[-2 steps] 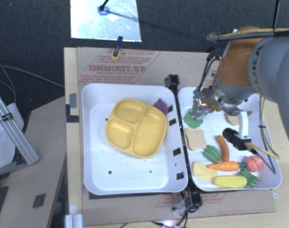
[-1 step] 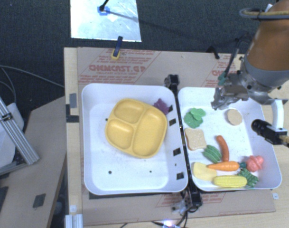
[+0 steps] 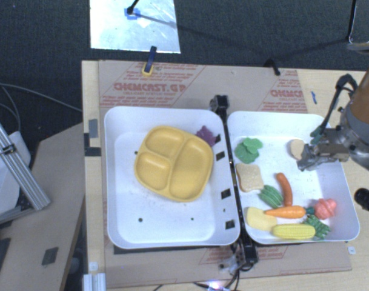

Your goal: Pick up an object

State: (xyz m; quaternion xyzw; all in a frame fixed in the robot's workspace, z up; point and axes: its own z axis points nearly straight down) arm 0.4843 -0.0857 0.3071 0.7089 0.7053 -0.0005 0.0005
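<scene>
Two white bins side by side on a cardboard-covered bench (image 3: 190,80), meeting at a dark seam down the middle. In the left bin (image 3: 126,220), a yellow divided plate (image 3: 172,162) tilted across the centre, with bare white floor all round it, widest along the near edge; a small purple piece (image 3: 205,134) touching the plate's far right rim, close to the seam. In the right bin (image 3: 272,123), open floor across the far strip and down the right side, crowding along the near edge: a yellow chunk (image 3: 260,218), a corn cob (image 3: 293,230), a carrot (image 3: 286,211) and a pink piece (image 3: 325,208) packed close together near the rim. Further in, a bread slice (image 3: 251,176) by the seam, a green leaf (image 3: 249,149) beyond it, a red sausage (image 3: 285,187) and a green pod (image 3: 271,196) near the middle. Reaching in from the right, the arm (image 3: 360,120), with the gripper (image 3: 310,157) low over the right bin's upper right part. Just beside the gripper, on its far left, a beige piece (image 3: 296,147) lying on the floor, partly covered by the gripper body. Cannot tell whether spread or pressed together, nor whether touching the beige piece.
</scene>
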